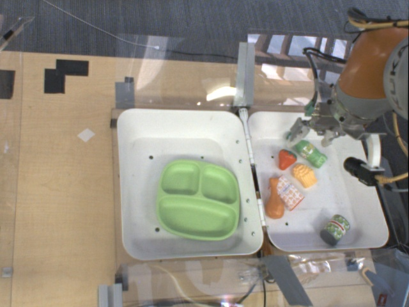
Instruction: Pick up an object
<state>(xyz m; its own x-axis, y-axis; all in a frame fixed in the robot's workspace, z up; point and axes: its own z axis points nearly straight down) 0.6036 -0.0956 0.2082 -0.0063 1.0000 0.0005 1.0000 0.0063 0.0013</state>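
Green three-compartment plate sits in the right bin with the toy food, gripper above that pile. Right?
Not quite. The camera view shows the green three-compartment plate alone in the left white bin; the toy food lies in the right white bin, with the gripper above it.

Left bin point(131, 171): white, shallow, holds the plate.
Plate point(198, 199): green, three compartments, lying flat.
Bench point(57, 171): pale wood; black marks point(64, 74) at far left.

The arm point(377, 69) is grey with a broad rounded orange band above the wrist, black cables looping along its upper side, and a small grey metal gripper point(313, 132) at its tip.
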